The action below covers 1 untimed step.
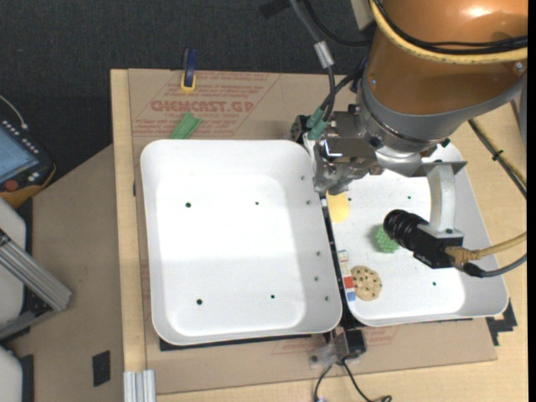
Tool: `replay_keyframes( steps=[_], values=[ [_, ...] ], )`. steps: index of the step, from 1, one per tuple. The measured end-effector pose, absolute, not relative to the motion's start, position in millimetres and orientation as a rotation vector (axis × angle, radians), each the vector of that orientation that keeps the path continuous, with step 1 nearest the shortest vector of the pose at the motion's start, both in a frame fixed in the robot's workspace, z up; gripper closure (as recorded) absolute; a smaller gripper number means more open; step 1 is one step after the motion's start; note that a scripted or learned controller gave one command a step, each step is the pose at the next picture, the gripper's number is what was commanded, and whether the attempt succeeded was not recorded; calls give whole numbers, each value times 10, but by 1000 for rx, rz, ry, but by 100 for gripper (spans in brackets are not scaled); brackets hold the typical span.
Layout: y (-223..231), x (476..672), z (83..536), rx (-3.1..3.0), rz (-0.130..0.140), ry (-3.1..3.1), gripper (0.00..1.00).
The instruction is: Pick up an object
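The gripper (333, 182) hovers over the yellow block (338, 207), grip state unclear; crowding the bin wall (322, 224), it could miss.

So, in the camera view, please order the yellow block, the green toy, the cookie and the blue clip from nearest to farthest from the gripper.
1. The yellow block, in the right bin just below the gripper.
2. The green toy, further down, mid right bin.
3. The cookie, near that bin's front edge.
4. The blue clip, on the cardboard behind the left bin.
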State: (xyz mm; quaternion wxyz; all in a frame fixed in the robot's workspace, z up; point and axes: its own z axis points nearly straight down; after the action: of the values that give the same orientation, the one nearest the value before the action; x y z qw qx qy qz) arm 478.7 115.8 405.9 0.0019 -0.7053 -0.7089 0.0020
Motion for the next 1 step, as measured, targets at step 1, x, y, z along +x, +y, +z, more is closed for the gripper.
replay_keyframes(
  steps=[1],
  values=[
    [1648,4853,4459,-2216,-9,-2229,100]
  ],
)
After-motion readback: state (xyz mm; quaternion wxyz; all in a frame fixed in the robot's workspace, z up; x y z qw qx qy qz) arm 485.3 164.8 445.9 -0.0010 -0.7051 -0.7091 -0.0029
